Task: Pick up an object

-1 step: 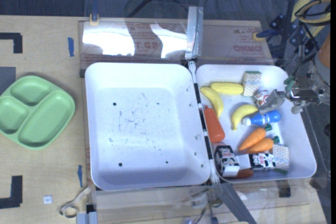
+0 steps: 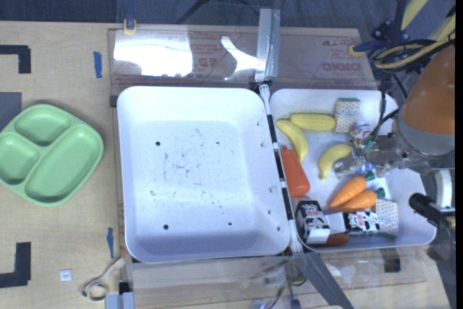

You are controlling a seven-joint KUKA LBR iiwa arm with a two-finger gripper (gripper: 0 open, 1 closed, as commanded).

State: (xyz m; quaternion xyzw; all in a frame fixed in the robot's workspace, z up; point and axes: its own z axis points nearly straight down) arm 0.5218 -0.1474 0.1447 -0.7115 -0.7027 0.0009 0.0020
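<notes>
Where the arm (image 2: 427,101) comes in from the right, grey w/ orange band, its claw (image 2: 365,152) sits low over the right bin (image 2: 412,228), in among the toy food. Can't tell claw state: the metal parts blur into the clutter, so open vs closed isn't readable, and nothing is seen clearly gripped.

Right bin contents: two yellow bananas near the top, one lying flat (image 2: 312,121), one curving down along the left side (image 2: 293,137). A third, smaller banana (image 2: 333,158) is just left of the claw. Small patterned box (image 2: 347,112) at the top, beside the flat banana. Long orange-red piece (image 2: 294,171) lies along the bin's left wall. Two carrots (image 2: 353,193) lie side by side just below the claw, green tops toward the right. Black-and-white cow-print carton (image 2: 312,221) at the lower left corner, another cow-print box (image 2: 363,222) next to it, and a checkered box (image 2: 385,213) further right.

Left bin (image 2: 195,170) has only faint scribble marks & a few dark dots on its floor.

On the surface (image 2: 51,69), well left of the bins: green divided plate (image 2: 47,153), three compartments. Clear plastic sheet (image 2: 188,47) behind the left bin, glare on it.
</notes>
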